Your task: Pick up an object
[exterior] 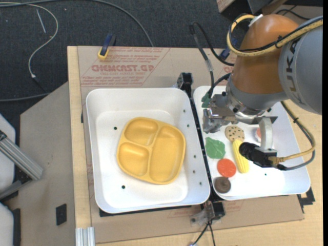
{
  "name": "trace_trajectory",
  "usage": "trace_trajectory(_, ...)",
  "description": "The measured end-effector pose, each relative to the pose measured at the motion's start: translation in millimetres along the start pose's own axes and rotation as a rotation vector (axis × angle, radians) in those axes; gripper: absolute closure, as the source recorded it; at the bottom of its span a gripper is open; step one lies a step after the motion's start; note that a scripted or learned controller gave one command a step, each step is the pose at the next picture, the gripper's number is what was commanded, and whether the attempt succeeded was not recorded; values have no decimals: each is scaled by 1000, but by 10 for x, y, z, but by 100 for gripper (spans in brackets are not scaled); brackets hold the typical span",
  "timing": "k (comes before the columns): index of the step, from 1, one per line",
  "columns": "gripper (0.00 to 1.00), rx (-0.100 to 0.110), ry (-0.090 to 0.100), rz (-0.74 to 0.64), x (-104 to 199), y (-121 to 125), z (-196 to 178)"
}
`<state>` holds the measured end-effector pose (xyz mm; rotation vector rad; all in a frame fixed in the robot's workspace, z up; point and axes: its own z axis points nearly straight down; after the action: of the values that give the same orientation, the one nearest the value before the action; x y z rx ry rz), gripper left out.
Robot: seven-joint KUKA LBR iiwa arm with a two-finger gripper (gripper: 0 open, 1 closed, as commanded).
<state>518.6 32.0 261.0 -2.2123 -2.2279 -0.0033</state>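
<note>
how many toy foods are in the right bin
5 visible: cookie under the arm, green leaf at left, corn in the middle, tomato below the leaf, brown piece nearest the front. The arm may hide more.

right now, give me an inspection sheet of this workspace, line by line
surface: two white bins, left bin and right bin, on a cardboard sheet
job's things: right bin holds green piece, red tomato, corn cob, speckled cookie, brown round piece
clutter: yellow divided plate in left bin; blue clip on cardboard
grippers: tool low over right bin's left side, fingers unclear
cables: white cable on floor; black hose at wrist
surroundings: dark carpet
</note>
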Motion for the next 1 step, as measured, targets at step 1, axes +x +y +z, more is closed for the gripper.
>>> trace_trajectory(1, 100, 0, -1, 1, 467, 60, 66)
